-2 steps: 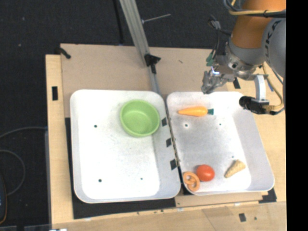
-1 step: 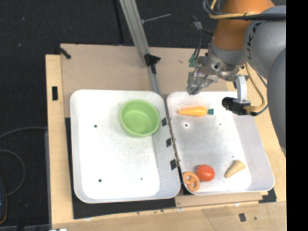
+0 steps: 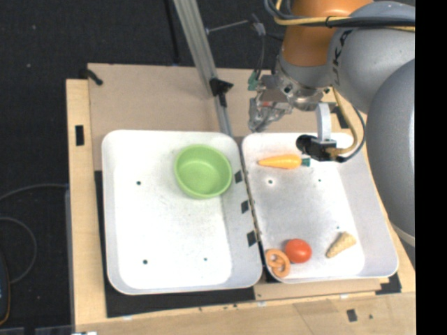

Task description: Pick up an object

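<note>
The carrot is lying flat near the far edge of the right bin, just below and beside the gripper, which is hanging over that bin's far left corner; I cannot tell how far the fingers are standing apart, and nothing is showing between them. By my reading the arm is lining up an approach, with no grasp made yet. The next move is calling for a short shift toward the carrot and a descent across its narrow body. The bin wall and the centre seam are crowding that corner. The tomato, pretzel and cone are sitting well apart at the near edge, with open floor between. The green bowl is resting in the left bin.
</note>
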Controlling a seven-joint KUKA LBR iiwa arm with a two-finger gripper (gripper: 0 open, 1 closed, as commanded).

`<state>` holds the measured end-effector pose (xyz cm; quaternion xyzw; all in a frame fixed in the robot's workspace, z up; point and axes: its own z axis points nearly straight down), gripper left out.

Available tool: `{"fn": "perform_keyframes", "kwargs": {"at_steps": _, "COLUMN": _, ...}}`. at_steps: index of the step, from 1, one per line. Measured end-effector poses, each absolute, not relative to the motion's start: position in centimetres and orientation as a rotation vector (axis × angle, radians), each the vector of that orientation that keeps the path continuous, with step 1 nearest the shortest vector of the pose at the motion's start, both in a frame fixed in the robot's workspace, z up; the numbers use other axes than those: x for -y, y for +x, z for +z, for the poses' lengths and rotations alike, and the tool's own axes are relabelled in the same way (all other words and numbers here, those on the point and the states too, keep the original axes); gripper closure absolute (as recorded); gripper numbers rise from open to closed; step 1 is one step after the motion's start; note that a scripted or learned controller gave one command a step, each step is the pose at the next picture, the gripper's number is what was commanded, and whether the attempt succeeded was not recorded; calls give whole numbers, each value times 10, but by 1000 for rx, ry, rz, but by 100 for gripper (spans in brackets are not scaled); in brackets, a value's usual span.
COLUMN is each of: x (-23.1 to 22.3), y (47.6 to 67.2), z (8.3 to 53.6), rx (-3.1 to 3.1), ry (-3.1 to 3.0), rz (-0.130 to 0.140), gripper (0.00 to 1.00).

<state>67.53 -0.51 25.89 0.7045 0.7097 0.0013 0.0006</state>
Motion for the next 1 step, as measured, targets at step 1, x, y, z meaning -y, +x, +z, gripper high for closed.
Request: {"fn": "perform_keyframes", "kwargs": {"at_steps": 1, "x": -42, "y": 674, "z": 246, "rx": -2229, "ry": 2216, "rz": -1, "gripper": 100}}
